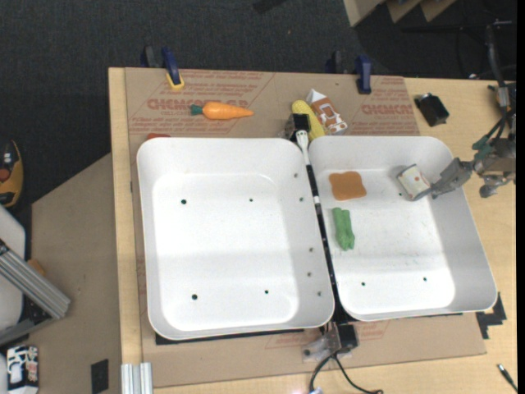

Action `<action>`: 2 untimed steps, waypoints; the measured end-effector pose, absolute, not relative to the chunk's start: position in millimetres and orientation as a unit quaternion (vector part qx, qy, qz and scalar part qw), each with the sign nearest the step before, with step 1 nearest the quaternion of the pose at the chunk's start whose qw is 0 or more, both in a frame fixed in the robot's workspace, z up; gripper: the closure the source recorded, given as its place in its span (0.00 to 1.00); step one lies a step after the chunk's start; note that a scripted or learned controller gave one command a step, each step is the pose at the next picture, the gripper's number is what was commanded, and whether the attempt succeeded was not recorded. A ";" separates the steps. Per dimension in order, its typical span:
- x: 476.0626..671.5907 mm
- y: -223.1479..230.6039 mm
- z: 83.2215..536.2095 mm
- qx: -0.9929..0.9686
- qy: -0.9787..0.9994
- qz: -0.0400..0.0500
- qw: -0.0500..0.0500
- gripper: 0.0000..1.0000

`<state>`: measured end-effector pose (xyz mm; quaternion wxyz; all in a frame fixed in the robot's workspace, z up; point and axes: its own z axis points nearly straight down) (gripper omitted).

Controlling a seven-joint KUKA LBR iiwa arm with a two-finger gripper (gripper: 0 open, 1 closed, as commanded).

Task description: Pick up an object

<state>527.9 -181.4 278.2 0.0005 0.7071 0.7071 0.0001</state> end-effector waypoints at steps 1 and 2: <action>563.5 -158.7 77.3 0.707 0.708 0.000 -0.002 0.00; 639.1 -115.2 86.2 0.704 0.710 0.002 0.002 0.00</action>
